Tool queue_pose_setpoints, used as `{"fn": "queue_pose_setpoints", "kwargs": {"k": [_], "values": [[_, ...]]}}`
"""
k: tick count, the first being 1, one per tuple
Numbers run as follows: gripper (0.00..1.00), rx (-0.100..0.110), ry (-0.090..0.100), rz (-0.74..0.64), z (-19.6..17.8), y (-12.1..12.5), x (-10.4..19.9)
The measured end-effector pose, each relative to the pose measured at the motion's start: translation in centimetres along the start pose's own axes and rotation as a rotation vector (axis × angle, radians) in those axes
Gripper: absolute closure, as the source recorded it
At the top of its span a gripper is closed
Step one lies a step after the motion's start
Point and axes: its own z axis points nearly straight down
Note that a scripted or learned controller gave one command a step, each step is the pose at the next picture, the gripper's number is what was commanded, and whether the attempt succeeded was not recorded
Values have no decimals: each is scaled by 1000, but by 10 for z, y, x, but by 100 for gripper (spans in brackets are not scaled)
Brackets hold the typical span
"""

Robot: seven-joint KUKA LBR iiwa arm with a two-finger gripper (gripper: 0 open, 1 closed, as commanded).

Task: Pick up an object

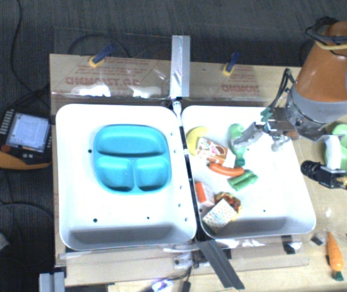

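Lower centre of frame: a crumpled packet (221, 212) against the right bin's (283, 205) front wall. Mid-frame: orange sausage (226, 170), green piece (241, 180). Further back, gripper (260, 135), fingers spread, empty, above them. Advisably descend vertically, straddling one isolated item.

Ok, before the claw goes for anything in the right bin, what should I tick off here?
1. Claw over the right bin: ok, above its upper part.
2. Claw carrying nothing: cannot tell, its tips overlap a green item.
3. Targets in reach: ok, the orange sausage-like piece and yellow piece lie close by.
4. Targets separated: not ok, items crowd together at the bin's left.
5. Left bin out of the way: ok, its blue divided tray sits apart.
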Motion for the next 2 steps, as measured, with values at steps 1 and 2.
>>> {"fn": "queue_pose_setpoints", "kwargs": {"k": [1, 2], "values": [[0, 0, 0, 0, 0, 0, 0], [0, 1, 0, -46, 128, 10, -40]]}}
